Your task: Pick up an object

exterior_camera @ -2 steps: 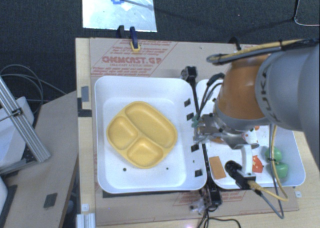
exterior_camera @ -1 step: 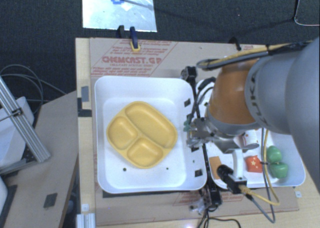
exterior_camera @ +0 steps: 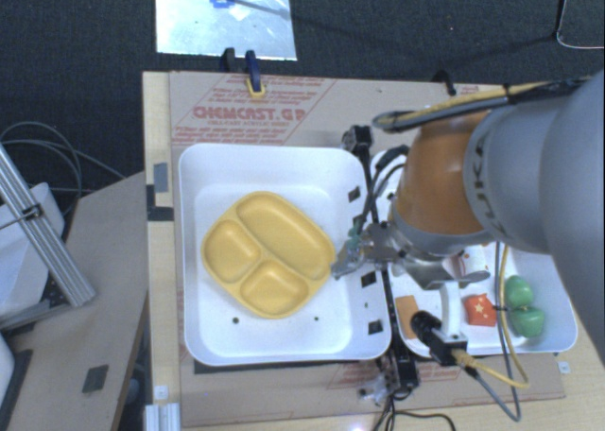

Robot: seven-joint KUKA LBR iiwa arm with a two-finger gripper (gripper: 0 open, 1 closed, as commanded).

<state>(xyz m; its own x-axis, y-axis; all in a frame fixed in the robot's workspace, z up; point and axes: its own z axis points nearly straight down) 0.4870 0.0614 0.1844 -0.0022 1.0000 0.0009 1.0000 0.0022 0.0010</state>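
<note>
Yellow divided tray (exterior_camera: 268, 251) lay in left bin (exterior_camera: 284, 163). Gripper (exterior_camera: 346, 260) sat at tray's right rim; claw state could not be told. Advised: straddle rim squarely, close firmly, lift slowly.

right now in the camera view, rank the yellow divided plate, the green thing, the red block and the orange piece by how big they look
1. yellow divided plate, by far the largest
2. green thing
3. red block and orange piece: these look about alike, and both are partly hidden by cables and the arm, so I won't rank them
</note>
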